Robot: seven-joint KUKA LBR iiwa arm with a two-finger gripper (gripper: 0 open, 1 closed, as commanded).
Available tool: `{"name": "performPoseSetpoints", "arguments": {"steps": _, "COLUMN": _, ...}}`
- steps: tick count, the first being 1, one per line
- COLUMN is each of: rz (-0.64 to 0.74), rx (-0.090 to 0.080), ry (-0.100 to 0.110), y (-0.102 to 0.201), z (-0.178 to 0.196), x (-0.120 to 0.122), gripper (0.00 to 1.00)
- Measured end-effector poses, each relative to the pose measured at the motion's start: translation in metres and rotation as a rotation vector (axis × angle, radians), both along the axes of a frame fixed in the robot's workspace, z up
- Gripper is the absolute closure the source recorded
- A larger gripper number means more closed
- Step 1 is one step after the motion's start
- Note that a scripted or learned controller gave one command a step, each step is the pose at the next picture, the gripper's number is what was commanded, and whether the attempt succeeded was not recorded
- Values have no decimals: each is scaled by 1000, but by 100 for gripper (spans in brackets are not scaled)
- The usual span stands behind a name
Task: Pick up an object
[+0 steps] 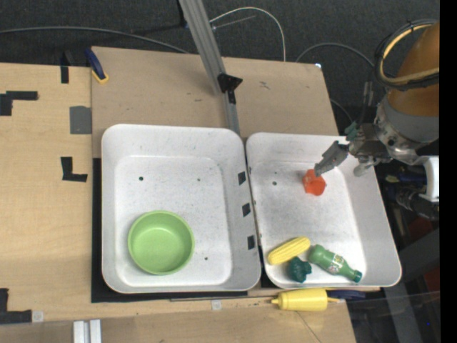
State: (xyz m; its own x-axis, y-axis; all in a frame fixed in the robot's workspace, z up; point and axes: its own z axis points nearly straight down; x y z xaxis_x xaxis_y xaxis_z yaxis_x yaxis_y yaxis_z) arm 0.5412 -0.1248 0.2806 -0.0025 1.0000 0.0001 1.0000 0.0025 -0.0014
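Gripper [325, 164] hangs over the right bin [371, 213], its tip just up and right of the red piece [314, 184], near touching it. I cannot tell how wide it stands. Corn [288, 249] and bottle [334, 261] lie well apart, toward the bin's near edge, so red is my closest target.

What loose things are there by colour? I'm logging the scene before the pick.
Green: 3, the bowl, the bottle and a small dark green piece
Yellow: 2, the corn and the yellow object on the bench
Orange-red: 1, the small object
Total: 6
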Motion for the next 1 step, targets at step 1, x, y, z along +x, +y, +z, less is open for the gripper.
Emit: {"name": "performPoseSetpoints", "arguments": {"steps": 1, "rz": 0, "rx": 0, "ry": 0, "y": 0, "z": 0, "x": 0, "gripper": 0}}
